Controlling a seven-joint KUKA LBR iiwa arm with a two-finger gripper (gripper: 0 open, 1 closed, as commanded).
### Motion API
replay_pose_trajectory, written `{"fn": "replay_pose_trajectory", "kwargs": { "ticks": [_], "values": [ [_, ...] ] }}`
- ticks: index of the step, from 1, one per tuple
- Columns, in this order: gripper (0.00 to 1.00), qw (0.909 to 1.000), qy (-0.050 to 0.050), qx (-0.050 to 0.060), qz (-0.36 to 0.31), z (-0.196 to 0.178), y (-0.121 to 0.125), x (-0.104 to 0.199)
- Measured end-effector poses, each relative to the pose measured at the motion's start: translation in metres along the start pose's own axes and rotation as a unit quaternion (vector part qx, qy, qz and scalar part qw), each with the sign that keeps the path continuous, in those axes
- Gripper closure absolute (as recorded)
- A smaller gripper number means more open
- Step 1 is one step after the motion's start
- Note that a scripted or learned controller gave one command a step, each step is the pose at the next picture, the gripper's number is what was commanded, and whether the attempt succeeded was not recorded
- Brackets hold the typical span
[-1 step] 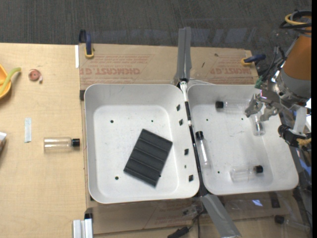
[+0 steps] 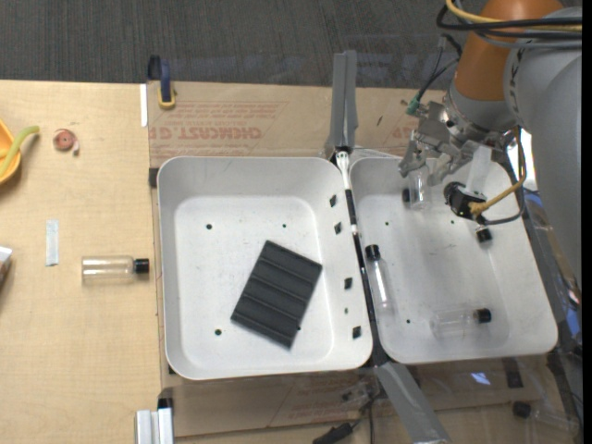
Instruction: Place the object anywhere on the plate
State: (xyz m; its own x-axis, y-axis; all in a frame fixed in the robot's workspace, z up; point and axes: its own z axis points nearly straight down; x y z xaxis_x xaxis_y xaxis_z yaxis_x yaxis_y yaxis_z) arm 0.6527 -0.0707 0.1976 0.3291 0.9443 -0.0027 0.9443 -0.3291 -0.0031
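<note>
arm (image 2: 546, 72): grey casing | orange band above wrist | yellow and black cables looped | gripper (image 2: 421, 169): metallic

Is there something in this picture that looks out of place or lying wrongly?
Yes. One clear bottle lies on its side on the wooden bench, left of the left bin, outside both bins. The dark ridged plate sits at a slant in that bin, not square with its walls. Nothing looks spilled or broken.

Matt, ribbed, seemingly rubbery plate (image 2: 277, 294)
</note>
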Motion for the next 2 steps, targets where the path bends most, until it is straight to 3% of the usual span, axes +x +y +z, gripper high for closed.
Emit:
{"fn": "replay_pose_trajectory", "kwargs": {
  "ticks": [1,2],
  "values": [
    [1.00,0.9999,0.000,0.000,0.012,0.0075,-0.0311,0.1061],
    [0.00,0.9999,0.000,0.000,0.012,0.0074,-0.0311,0.1061]
  ]
}}
